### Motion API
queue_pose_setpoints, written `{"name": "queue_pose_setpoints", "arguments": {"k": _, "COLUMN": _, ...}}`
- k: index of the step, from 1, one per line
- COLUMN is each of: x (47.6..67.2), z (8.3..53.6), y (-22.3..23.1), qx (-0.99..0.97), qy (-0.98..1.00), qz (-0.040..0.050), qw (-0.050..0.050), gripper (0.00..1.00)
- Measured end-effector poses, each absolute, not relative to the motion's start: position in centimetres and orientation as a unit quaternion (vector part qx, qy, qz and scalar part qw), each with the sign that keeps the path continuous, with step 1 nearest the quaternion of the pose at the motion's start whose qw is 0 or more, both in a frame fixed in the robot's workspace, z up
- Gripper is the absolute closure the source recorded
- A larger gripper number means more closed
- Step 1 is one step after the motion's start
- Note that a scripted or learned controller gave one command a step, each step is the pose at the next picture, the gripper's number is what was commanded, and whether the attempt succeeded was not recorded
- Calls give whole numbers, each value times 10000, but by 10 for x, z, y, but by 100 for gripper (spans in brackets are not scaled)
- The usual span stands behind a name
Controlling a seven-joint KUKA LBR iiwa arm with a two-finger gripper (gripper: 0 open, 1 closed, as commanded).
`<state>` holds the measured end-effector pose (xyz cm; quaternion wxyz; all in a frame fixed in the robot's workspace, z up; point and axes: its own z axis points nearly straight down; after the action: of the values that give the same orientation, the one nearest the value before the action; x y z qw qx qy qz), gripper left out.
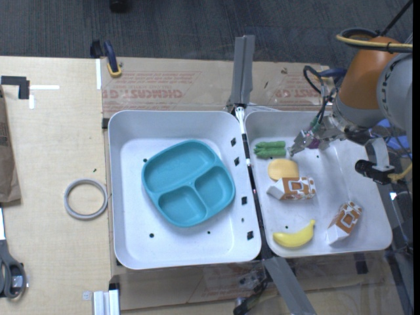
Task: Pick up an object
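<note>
Gripper (306, 140): low over the back of the right bin, just right of the green item; whether the jaws are spread or closed cannot be told, and nothing is seen between them.
Arm (367, 84): comes in from the right, orange band above the wrist, cables looping over it.
Green item (270, 149): lies flat near the back wall of the right bin, close to the divider.
Yellow round (283, 169): just in front of the green item, touching the carton below it.
Carton (292, 189): white and orange, on its side mid-bin.
Banana (293, 235): at the front of the right bin, curve facing up.
Second carton (343, 222): white and orange, tilted, front right corner.
Right bin (341, 176): shallow, white, holds all five items.
Left bin (131, 195): white, holds the plate.
Plate (189, 182): teal, three compartments, turned at an angle, centred.
Bench (52, 143): pale wood on the left, brown cardboard behind the bins.
Ring (86, 198): grey, flat on the wood left of the bins.
Scissors (12, 274): at the left edge, near the front.
Floor (197, 12): dark carpet beyond the bench.
</note>
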<state>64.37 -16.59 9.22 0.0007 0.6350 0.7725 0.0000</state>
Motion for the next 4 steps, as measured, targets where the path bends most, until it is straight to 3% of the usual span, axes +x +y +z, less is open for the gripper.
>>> {"name": "queue_pose_setpoints", "arguments": {"k": 1, "x": 660, "z": 172, "y": -165, "qx": 6520, "qy": 7583, "qz": 4, "qw": 16, "gripper": 0}}
{"name": "queue_pose_setpoints", "arguments": {"k": 2, "x": 618, "z": 134, "y": -124, "qx": 6565, "qy": 7543, "qz": -8, "qw": -7, "gripper": 0}}
{"name": "queue_pose_setpoints", "arguments": {"k": 3, "x": 631, "z": 192, "y": -77, "qx": 5488, "qy": 8360, "qz": 0, "qw": 9, "gripper": 0}}
{"name": "queue_pose_setpoints", "arguments": {"k": 4, "x": 590, "z": 150, "y": -111, "qx": 5654, "qy": 8248, "qz": -6, "qw": -5, "gripper": 0}}
